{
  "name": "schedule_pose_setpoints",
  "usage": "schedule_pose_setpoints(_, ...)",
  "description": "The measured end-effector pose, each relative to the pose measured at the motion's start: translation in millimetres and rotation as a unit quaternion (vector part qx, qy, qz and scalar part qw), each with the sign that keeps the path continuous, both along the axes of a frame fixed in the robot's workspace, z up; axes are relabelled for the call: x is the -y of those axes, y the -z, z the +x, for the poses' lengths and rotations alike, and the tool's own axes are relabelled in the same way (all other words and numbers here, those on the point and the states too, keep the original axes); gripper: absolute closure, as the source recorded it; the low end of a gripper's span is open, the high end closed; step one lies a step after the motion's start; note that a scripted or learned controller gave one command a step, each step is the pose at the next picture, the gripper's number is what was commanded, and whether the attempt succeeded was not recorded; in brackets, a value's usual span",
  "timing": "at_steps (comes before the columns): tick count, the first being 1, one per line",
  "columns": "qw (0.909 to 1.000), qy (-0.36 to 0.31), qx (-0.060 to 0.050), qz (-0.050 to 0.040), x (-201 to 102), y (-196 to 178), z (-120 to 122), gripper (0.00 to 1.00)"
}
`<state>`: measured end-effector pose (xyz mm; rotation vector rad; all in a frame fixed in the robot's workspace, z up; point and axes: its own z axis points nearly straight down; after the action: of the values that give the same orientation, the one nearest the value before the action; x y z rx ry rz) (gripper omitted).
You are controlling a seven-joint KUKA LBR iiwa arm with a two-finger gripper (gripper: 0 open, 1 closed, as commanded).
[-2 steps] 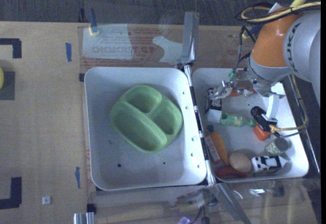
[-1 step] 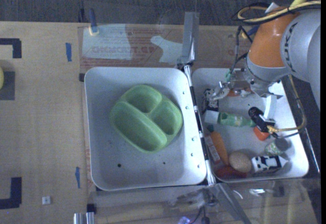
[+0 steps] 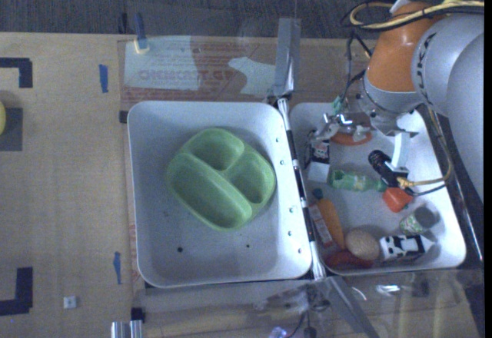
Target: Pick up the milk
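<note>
Approach step — two-finger gripper [image 3: 332, 123] hovers at right bin's [image 3: 452, 175] far end, jaw state indiscernible; black-and-white cow-patterned milk carton [image 3: 403, 246] lies at near edge, well apart — next: travel over it, descend

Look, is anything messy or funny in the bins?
Sort of. The green plate sits crooked in the left bin. In the right bin, the cow-spotted milk lies tipped on its side among jumbled toy food. Nothing looks spilled or broken.
</note>
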<state>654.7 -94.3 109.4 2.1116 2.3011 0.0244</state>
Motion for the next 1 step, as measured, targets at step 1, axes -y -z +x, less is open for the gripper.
schedule_pose_setpoints(1,1.0,-0.001,0.007,0.0022,-3.4,-14.7,4.1,1.0)
